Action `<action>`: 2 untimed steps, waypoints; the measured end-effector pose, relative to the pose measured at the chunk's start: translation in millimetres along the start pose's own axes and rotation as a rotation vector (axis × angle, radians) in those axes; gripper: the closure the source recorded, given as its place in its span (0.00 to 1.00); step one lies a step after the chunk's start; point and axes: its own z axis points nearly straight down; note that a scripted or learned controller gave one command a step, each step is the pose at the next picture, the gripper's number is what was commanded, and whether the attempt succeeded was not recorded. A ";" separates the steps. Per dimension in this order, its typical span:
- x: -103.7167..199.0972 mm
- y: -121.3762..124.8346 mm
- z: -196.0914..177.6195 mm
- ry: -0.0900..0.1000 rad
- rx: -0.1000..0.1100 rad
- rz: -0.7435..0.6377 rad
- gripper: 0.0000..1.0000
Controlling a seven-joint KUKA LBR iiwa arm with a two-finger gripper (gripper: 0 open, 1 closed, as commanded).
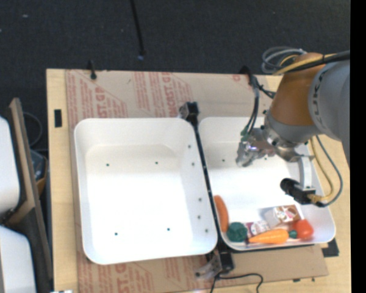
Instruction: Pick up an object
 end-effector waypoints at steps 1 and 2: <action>59.5 -10.1 -40.9 0.000 0.000 -0.002 1.00; 110.2 -32.3 -92.2 0.001 -0.001 -0.001 1.00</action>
